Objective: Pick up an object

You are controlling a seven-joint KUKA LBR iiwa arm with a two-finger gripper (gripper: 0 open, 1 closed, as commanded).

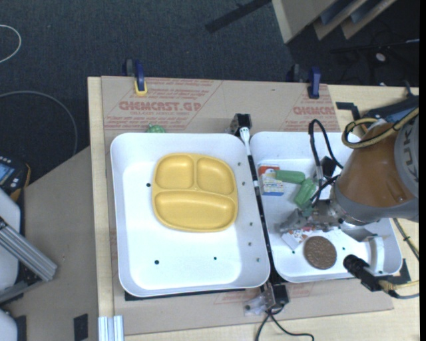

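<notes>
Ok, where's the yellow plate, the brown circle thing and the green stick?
Yellow plate (195, 193), camera view: on its big bottom compartment, in the left bin.
Brown circle thing (320, 252), camera view: on the middle of its round face, in the right bin.
Green stick (290, 177), camera view: on its middle, right bin.

A dark blue carpet floor surrounds a pale brown surface printed with faded red lettering. Two blue clamps grip its far edge. Light wooden furniture stands beyond.
</notes>
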